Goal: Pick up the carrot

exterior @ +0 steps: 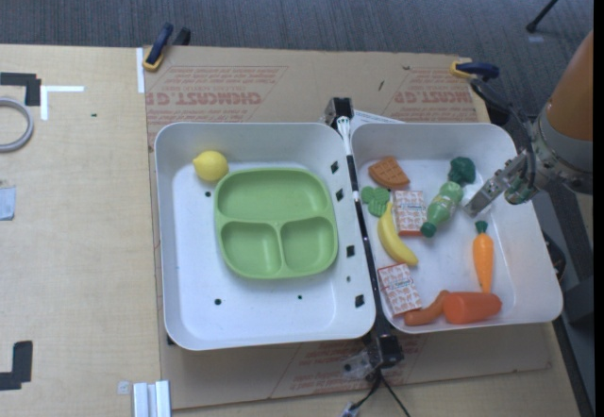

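Camera view shows the gripper (483, 198), slightly parted and holding nothing, just above the carrot (483, 257); descend centred across its orange body.

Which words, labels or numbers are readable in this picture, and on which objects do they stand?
Red print on the cardboard sheet under the bins: upside down and blurred, not surely readable.
Print on the two small red-and-white cartons: too small to read.
Nothing else bears text.

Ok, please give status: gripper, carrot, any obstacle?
Gripper above carrot's green top, holding nothing. Carrot flat in right bin. Green bottle near, left of gripper.
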Motion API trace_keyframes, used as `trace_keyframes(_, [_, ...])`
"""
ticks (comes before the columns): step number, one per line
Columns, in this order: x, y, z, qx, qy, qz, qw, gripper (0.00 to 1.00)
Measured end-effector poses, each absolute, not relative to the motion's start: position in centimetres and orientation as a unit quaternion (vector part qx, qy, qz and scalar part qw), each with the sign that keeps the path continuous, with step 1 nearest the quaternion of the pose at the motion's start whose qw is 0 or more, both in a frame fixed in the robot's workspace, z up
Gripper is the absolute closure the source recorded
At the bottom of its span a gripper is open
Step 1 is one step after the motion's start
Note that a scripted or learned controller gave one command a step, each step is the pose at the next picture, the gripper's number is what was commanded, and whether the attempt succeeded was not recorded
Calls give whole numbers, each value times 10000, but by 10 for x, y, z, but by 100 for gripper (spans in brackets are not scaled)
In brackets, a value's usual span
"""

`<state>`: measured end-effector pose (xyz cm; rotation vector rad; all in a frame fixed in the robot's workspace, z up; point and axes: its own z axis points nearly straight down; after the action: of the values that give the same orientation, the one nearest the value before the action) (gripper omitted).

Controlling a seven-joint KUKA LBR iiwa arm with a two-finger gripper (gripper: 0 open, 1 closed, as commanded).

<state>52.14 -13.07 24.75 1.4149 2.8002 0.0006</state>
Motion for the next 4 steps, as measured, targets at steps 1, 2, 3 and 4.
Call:
trace_keyframes(1, [513, -181, 92, 3449, 9386, 1, 8, 100])
trace_keyframes(2, [520, -126, 197, 3684, 9297, 2, 20, 100])
trace_keyframes(3, [482, -170, 92, 4532, 8914, 1, 3, 100])
trace_keyframes(4, [552, -75, 192, 4971, 8677, 1, 12, 100])
